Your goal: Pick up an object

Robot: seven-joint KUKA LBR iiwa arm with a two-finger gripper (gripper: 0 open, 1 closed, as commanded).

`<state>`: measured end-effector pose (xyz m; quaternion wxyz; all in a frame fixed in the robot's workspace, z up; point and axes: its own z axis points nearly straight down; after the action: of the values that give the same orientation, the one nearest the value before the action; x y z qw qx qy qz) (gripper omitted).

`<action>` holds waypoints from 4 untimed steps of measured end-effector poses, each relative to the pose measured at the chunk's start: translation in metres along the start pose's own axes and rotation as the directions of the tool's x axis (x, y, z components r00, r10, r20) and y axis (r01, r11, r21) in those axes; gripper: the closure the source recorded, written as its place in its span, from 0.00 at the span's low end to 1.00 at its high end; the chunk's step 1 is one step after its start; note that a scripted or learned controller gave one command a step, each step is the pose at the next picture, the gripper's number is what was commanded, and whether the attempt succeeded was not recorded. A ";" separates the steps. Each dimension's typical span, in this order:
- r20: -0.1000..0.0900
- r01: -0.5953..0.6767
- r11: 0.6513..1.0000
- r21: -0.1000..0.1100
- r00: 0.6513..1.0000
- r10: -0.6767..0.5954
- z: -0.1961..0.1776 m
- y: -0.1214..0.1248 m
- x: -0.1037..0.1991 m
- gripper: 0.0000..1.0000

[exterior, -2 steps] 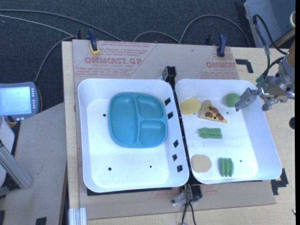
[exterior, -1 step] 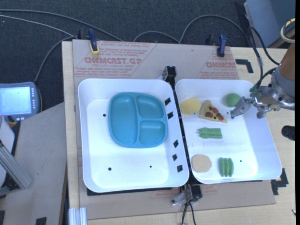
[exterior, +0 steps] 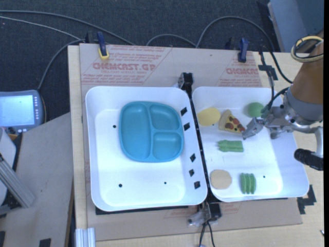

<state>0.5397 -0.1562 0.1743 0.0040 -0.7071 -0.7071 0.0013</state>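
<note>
The gripper [exterior: 253, 129] hangs over the right bin [exterior: 288, 184], reaching in from the right edge of the camera view with the orange-banded wrist behind it. Its tip sits low over the bin's upper middle — whether the fingers are parted or closed cannot be told from this slant, and nothing is visibly caught between them.

Just to the left of the tip, nearly touching it, lies the toy pizza slice [exterior: 231, 122], a tan wedge with red spots. Further left of that, against the bin's inner wall, is a pale yellow rounded piece [exterior: 207, 116]. Above the tip and a little to its right sits a round green ball-like toy [exterior: 254, 108], close beside the arm's wrist hardware.

Below and left of the tip lies a green leafy vegetable toy [exterior: 230, 146], lying flat across the bin floor. Well below the tip, near the bin's front edge, are a tan round disc [exterior: 221, 179] and, just right of it, a ridged green toy [exterior: 248, 183] standing lengthwise toward the camera.

Far to the left of the gripper, in the left bin [exterior: 103, 179], rests a blue divided plate [exterior: 152, 131] with three compartments — flat on the bin floor, well apart from the tool.

Both bins sit on a wooden board [exterior: 128, 60] held by blue clamps [exterior: 102, 43] at its far edge.
</note>
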 end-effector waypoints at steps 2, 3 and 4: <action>0.002 -0.001 1.000 -0.008 1.000 0.001 0.043 0.010 0.000 1.00; 0.006 0.002 1.000 -0.015 1.000 -0.001 -0.020 0.018 -0.002 1.00; 0.006 0.002 1.000 -0.015 1.000 -0.002 -0.084 0.016 -0.004 1.00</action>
<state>0.5561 -0.1601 0.2583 -0.0036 -0.7066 -0.7076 -0.0020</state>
